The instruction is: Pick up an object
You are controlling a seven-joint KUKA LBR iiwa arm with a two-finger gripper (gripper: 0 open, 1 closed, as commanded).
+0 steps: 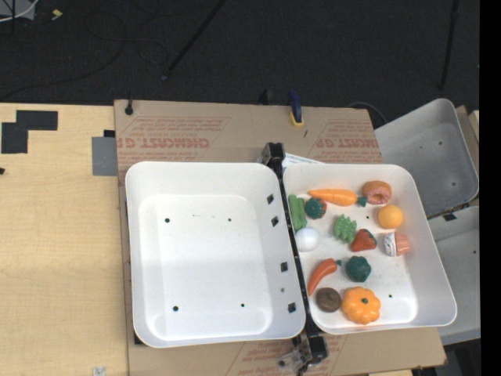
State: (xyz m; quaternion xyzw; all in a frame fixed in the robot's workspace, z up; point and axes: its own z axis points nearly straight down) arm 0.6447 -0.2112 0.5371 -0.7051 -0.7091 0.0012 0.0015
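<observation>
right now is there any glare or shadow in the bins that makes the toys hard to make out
Camera view: lighting is even and soft, with no harsh glare on the right bin; the carrot and pumpkin read clearly. The left bin shows a faint shadow along its near floor. The whole frame is slightly soft, and the background above the bench is very dark.

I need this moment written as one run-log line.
stage: before pick | right white bin: orange plastic pumpkin, orange toy carrot, white ball, other toy food | left white bin
</observation>
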